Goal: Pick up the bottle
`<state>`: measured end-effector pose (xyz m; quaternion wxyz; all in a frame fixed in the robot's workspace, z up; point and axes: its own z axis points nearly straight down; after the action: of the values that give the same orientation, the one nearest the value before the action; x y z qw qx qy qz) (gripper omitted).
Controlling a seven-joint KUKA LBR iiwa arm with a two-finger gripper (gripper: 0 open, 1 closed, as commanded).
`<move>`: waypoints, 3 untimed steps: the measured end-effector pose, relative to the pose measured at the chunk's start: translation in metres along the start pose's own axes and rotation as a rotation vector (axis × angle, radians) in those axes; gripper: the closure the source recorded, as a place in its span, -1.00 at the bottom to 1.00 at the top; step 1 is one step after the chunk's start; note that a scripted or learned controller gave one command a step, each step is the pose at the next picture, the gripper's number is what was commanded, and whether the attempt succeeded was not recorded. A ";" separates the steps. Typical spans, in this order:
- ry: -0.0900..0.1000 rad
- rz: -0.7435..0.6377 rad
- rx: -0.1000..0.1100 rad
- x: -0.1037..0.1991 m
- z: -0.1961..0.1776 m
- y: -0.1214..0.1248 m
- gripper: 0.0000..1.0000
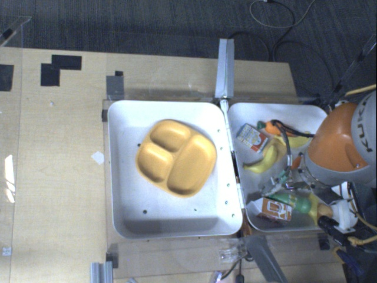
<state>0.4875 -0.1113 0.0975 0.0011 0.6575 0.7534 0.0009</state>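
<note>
The bottle [299,206] lies on its side along the front wall of the right bin [306,109]. It is green with an orange and white label at its left end and a yellow cap at its right end. My gripper [287,180] hangs low in that bin, just behind and above the bottle's middle, under the orange band of the arm [333,141]. Whether it touches the bottle is unclear from this angle.
A banana [265,159] and a small printed carton [251,136] lie in the right bin behind the gripper, with an orange item [272,124] near the back. The left bin [126,158] holds a yellow divided plate [177,157]. Cables hang at the right.
</note>
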 end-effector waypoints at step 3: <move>-0.002 -0.090 -0.004 -0.001 -0.105 0.020 -1.00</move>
<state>0.5069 -0.1098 0.2025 0.0032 0.6231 0.7821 0.0018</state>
